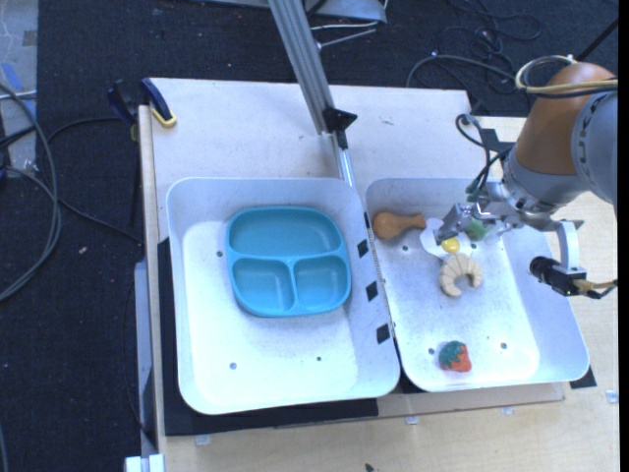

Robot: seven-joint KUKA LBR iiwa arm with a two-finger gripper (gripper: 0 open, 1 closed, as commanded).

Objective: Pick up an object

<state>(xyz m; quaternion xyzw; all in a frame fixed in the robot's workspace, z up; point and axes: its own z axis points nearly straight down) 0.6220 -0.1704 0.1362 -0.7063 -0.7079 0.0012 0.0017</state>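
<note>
While the gripper (pixel 460 232) hangs low in the right bin (pixel 550 347), I cannot tell its jaw state; a croissant (pixel 460 276) lies just below.

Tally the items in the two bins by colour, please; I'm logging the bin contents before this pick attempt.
Blue: 1, divided tray in the left bin
Brown: 1, drumstick-shaped toy
Tan: 1, croissant
Red with green: 1, strawberry-like toy
Yellow and white: 1, small item under the end effector; its kind is unclear
Total: 5
</note>
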